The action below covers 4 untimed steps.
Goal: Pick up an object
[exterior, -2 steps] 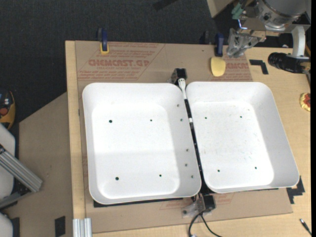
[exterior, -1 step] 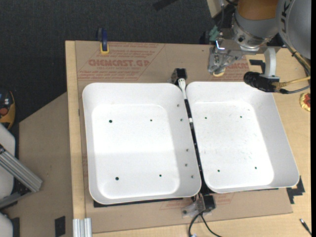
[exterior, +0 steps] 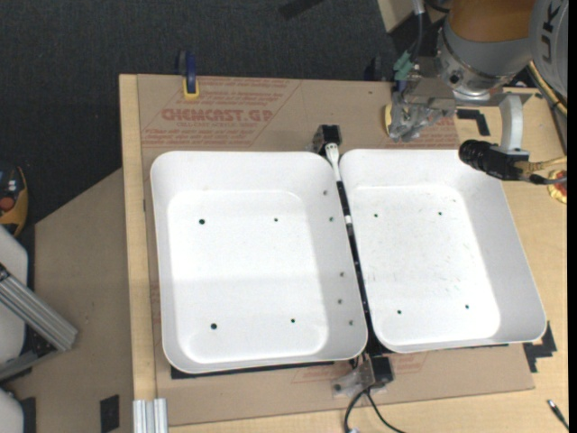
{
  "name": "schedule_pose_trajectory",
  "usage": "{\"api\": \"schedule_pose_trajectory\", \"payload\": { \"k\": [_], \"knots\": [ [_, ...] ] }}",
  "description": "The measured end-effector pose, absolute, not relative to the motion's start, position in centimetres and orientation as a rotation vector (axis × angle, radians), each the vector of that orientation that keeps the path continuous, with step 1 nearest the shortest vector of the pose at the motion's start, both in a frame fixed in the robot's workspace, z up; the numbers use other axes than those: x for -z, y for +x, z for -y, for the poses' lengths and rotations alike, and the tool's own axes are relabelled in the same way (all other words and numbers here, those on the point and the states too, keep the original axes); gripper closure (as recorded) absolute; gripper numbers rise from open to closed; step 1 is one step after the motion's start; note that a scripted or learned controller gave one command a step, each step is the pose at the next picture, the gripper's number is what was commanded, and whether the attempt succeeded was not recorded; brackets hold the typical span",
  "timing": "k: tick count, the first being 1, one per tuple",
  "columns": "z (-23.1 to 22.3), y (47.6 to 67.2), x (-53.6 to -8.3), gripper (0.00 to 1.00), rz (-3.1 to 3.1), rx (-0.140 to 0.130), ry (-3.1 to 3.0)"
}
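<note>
Reading "CHEMCAST GP", red print [exterior: 216,114] marks brown board [exterior: 135,242].

White bins: two, left bin [exterior: 180,174] and right bin [exterior: 514,269]
Black dots in left bin: four
Black dots in right bin: four
Blue clamps [exterior: 188,69]: one
Arms [exterior: 491,16]: one
Claws [exterior: 410,126]: one

"chemcast gp" on brown board [exterior: 225,106]

two white bins sit side by side, the left bin [exterior: 171,242] and right bin [exterior: 514,260] touching, on a brown board [exterior: 225,111] with a blue clamp [exterior: 188,72] at its far edge.
</note>
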<state>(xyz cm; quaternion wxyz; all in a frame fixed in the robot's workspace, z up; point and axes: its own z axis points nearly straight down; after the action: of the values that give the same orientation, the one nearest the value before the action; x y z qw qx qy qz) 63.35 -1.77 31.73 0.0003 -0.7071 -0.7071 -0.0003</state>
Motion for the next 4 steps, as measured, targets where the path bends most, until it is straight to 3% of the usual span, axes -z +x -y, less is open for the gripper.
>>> {"api": "schedule_pose_trajectory", "payload": {
  "k": [1, 2, 3, 4],
  "knots": [
    [-2.6, 66.6, -25.2, 1.00, 2.222, -0.005, -2.213],
    [-3.0, 64.5, -29.9, 1.00, 2.226, 0.007, -2.222],
    [2.4, 65.6, -33.8, 1.00, 2.222, 0.005, -2.232],
    [-6.7, 64.7, -25.4, 1.00, 2.224, -0.007, -2.205]
  ]
}}
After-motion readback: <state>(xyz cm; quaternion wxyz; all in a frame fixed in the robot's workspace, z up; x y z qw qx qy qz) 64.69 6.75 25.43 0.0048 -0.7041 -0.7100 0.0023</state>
